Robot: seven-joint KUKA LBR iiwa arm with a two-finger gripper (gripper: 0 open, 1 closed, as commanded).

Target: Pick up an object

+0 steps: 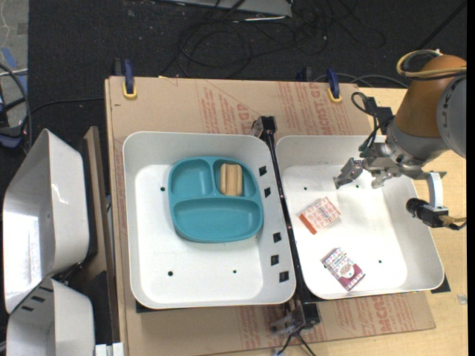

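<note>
Two small packets lie in the right bin [415, 273]: an orange and white one [320, 214] near the middle, and a pink and white one [342, 267] closer to the front. A tan block [231, 179] rests in the upper right compartment of a teal divided tray [215, 201] in the left bin [148, 265]. My gripper [364, 175] hangs over the back of the right bin, up and to the right of the orange packet and apart from it. Its fingers [347, 175] are spread with nothing between them.
The arm's grey and orange wrist [427, 113] reaches in from the right above the right bin's back corner. A black divider [278, 206] runs between the bins. White tubs [41, 213] stand off the bench at the left. Cables lie on the dark floor behind.
</note>
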